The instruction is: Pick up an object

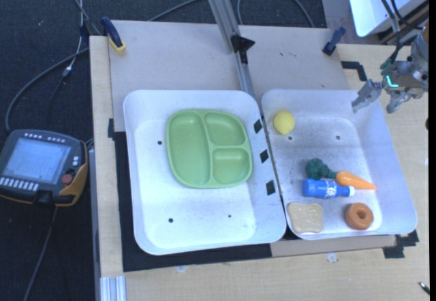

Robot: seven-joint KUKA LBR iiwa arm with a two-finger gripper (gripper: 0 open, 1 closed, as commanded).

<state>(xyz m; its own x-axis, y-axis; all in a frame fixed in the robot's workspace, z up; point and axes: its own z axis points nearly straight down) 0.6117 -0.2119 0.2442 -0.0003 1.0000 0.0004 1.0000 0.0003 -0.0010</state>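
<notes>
With nothing yet grasped, the tool [379, 101] hangs spread wide and bare over the right bin's [381, 139] far right rim, well apart from the lemon [284, 122], broccoli [316, 168], bottle [325, 188], carrot [355, 181], doughnut [359, 216] and toast [305, 217], so the next move calls for choosing one, travelling above it and descending.

A shallow white left bin [146, 225] sits mid-frame, holding a green three-compartment plastic plate [208, 148] in its upper half. Touching its right edge lies a shallow white right bin [381, 150]. There, a yellow lemon-shaped ball [284, 122] rests upper left; a dark green broccoli toy [316, 169] sits centre, just above a blue bottle [325, 189], beside an orange carrot toy [356, 181]. Along the lower edge lie a tan toast slice [305, 217] and, to its right, a brown doughnut [359, 216].
</notes>
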